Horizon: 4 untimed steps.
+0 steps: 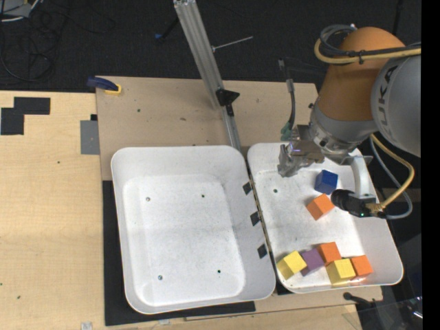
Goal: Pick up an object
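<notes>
Right-hand bin (271,158): gripper (287,165) hangs over its upper part, near the far rim; whether it is parted or closed cannot be told from here, and nothing is seen held in it. Blue cube (327,181) lies just to the right of the gripper and slightly nearer the front, apart from it. Orange cube (319,206) sits just below the blue one, tilted on the bin floor. Along the front edge of the same bin, a cluster pressed close together: yellow cube (292,263), purple cube (313,260), a second orange cube (330,252), a second yellow cube (340,271), a third orange cube (361,265). Left-hand bin (124,163): white, shallow, lying hard against the right-hand one, with small black clips (256,218) along the seam. Both rest on a pale wooden bench (158,115) with dark floor and cables beyond. A grey aluminium rail (204,53) slants from the back down to the seam between the bins. A black cylindrical fitting (349,202) on the arm overlaps the bin's right side, hiding part of its floor. The arm's orange band (350,67) is cut off at the right.
</notes>
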Each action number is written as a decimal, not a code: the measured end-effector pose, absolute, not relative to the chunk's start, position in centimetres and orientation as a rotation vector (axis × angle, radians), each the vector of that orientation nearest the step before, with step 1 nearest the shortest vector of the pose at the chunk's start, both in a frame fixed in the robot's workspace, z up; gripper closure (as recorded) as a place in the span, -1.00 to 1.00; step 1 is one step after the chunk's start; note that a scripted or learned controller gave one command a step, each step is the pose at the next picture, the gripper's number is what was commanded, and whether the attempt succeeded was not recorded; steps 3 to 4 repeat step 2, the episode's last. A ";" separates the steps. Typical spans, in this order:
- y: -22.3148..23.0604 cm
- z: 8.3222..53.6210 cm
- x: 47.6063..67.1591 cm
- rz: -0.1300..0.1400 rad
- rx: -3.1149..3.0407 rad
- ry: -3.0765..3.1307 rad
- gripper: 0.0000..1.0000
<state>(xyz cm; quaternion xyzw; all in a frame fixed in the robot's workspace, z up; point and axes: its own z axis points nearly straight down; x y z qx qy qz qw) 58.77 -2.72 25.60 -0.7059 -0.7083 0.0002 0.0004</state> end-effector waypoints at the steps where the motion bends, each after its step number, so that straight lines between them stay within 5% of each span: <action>1: 1.5 25.5 60.1 0.001 -2.217 -2.223 1.00; 2: 5.8 24.9 60.8 0.002 -2.216 -2.224 1.00; 4: 5.8 24.9 60.8 0.002 -2.216 -2.224 1.00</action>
